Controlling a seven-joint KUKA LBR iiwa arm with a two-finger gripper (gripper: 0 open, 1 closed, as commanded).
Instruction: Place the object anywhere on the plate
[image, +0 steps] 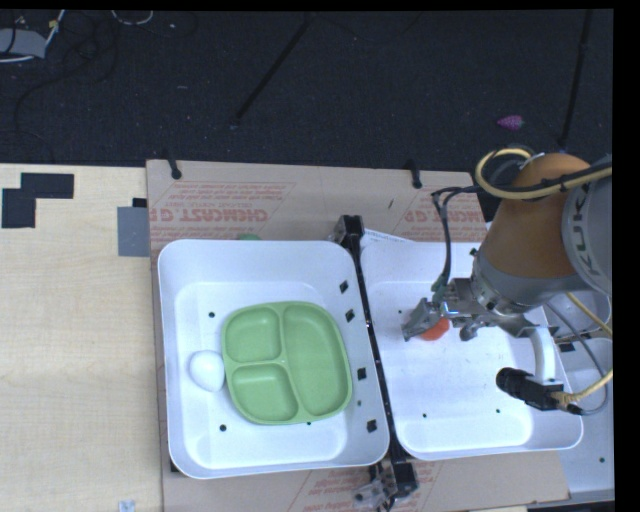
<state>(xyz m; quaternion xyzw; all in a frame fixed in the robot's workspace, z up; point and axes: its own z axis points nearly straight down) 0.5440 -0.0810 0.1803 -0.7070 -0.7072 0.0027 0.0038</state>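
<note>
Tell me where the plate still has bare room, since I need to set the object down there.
All three compartments of the green plate look bare; the large one nearest the divider between the bins is the widest. It is crowded at the plate's left edge, where a white ball sits against it. The gripper is over the right bin, by an orange object.

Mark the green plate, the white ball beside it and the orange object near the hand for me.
green plate (287, 362): camera view, on the ridge where its three compartments meet.
white ball (207, 371): camera view, centre of its top.
orange object (434, 330): camera view, on its exposed orange surface below the hand.
</note>
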